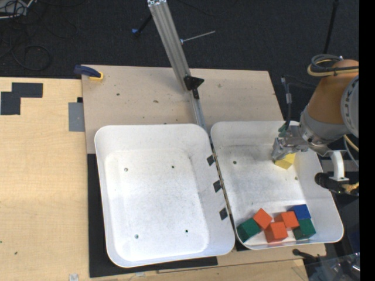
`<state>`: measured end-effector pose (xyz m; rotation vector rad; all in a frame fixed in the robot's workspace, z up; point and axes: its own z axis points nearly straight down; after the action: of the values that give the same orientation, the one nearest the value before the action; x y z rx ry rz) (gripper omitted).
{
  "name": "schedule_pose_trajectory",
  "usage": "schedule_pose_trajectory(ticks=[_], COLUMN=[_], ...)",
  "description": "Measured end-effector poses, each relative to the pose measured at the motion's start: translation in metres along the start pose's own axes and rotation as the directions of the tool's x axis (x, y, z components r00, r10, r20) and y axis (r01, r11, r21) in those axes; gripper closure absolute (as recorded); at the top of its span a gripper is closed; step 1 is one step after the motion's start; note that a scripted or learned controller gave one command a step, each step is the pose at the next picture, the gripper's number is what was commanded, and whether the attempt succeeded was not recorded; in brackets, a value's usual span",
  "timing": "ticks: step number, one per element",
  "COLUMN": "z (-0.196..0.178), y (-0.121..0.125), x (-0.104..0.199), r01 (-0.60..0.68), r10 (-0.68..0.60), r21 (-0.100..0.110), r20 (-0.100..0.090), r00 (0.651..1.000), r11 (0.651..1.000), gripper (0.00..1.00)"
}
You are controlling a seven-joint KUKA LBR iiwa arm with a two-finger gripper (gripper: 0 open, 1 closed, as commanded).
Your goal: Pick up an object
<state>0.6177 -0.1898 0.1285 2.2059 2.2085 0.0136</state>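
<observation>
A small yellow block (285, 162) sits just under the gripper (284, 151) near the right bin's (258, 180) far right edge; whether it is gripped cannot be told

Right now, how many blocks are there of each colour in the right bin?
Orange blocks: 3
Green blocks: 2
Blue block: 1
Yellow block: 1, just below the gripper
Total: 7, all in the right bin
</observation>
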Motion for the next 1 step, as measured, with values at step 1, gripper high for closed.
schedule_pose_trajectory(ticks=[1], z=[-0.0631], y=[-0.0011], x=[-0.0039], r01=[0.002], r10=[-0.002], r21=[0.017], r20=[-0.007], r00=[1.0], r11=[1.0], gripper=[1.0])
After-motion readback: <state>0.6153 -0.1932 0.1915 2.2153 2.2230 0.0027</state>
